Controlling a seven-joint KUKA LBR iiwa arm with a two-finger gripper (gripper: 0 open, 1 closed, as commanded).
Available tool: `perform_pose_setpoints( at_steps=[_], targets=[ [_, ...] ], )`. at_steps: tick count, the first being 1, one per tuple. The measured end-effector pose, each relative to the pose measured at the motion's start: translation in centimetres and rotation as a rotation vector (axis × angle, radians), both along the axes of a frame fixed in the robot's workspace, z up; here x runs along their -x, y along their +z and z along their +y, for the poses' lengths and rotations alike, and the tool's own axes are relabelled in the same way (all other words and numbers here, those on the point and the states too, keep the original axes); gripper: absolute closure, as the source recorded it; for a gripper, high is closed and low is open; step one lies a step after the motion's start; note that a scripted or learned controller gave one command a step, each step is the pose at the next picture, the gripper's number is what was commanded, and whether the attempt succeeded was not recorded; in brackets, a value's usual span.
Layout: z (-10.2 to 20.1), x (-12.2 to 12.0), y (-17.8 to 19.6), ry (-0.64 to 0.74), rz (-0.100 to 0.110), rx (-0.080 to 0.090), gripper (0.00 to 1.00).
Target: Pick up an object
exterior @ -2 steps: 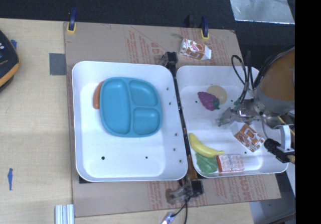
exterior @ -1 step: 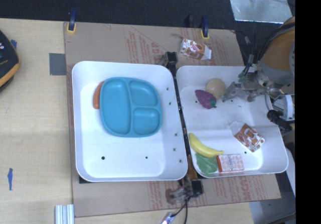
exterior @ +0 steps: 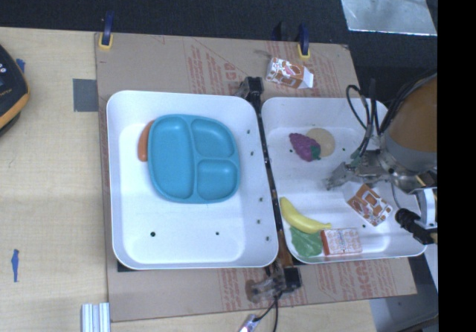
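Observation:
In the right bin lie a purple grape bunch, a tan disc behind it, a yellow banana, a green piece, a red and white carton and an orange patterned packet. My gripper hangs low over the bin's middle right, just left of the packet and right of the grapes. Nothing shows in its grasp. The grey arm with its orange band comes in from the right.
The left bin holds a blue divided plate with an orange item tucked at its left edge. A small snack packet lies on the cardboard behind the bins. Black cables loop above the wrist.

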State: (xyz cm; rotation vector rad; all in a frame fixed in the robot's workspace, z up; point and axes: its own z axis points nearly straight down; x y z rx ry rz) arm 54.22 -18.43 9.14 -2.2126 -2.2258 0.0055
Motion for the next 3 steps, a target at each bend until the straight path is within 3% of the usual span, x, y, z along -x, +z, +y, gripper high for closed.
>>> perform_pose_setpoints(
  at_steps=[1,2,3],
  targets=[
    [-0.4,3.8,0.0,0.0,-0.001,0.0,0.0],
    [3.9,-4.1,4.8,-0.001,-0.003,-0.001,0.0],
    [8.7,-8.9,0.0,0.0,-0.001,0.001,0.0]
  ],
)
